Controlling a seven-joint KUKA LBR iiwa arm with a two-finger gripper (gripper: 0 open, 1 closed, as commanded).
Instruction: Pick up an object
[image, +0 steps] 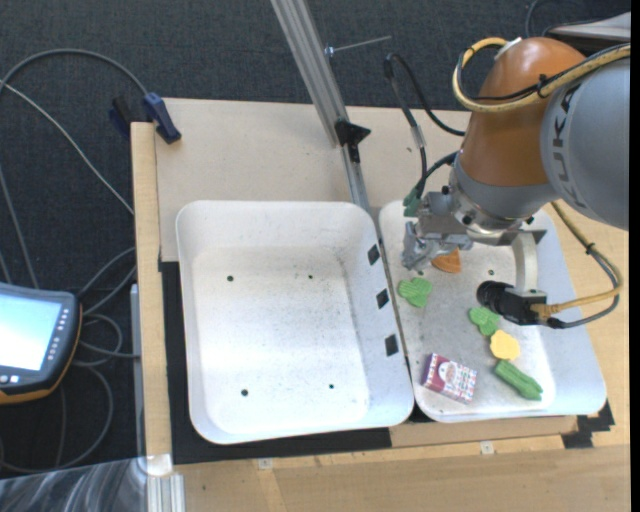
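The grey arm's gripper (428, 250) hangs low over the right white bin (570, 300), near its far left corner; whether the jaws are apart I cannot tell. Just beside sits a small orange piece (449, 263), probably light, stiff plastic, best pinched across its narrow sides.

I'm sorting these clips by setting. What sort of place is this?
Most likely a robotics lab: a robot arm over two white bins on a wooden bench, small toys in the right one, loose cables on dark carpet.
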